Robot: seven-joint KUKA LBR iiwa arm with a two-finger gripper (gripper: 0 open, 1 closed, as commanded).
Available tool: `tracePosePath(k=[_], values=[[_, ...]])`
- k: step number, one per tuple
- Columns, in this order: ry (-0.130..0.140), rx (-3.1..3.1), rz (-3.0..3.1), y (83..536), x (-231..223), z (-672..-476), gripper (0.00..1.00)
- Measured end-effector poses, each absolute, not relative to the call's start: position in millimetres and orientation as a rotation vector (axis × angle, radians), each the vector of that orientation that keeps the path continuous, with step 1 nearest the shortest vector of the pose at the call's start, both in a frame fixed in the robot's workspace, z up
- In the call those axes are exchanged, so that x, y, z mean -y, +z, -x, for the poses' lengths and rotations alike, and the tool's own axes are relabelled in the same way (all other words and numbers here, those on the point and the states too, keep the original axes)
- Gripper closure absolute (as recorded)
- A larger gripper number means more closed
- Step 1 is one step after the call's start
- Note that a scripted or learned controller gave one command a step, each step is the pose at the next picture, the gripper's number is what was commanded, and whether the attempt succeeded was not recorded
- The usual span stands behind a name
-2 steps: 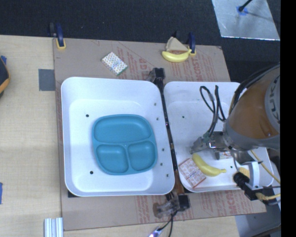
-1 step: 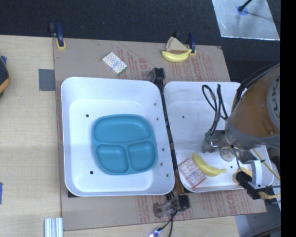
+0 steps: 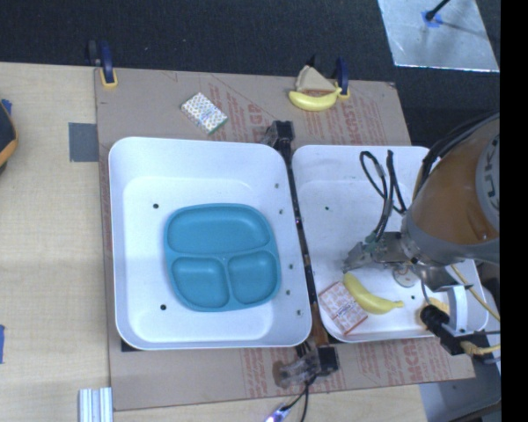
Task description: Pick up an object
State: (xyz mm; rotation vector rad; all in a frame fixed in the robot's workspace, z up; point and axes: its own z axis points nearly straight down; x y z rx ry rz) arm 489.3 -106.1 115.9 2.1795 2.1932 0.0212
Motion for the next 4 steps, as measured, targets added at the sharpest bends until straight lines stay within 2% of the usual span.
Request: tracePosePath(k=[1, 2, 3, 4], values=[[-0.002, -2.225, -2.219, 113, 188, -555.4, 0.00], [-0.001, -2.227, -2.219, 92, 188, -622.8, 0.00], [-0.001, -2.226, -2.218, 145, 212, -620.2, 0.00], [-0.001, -2.226, -2.220, 204, 206, -566.0, 0.00]])
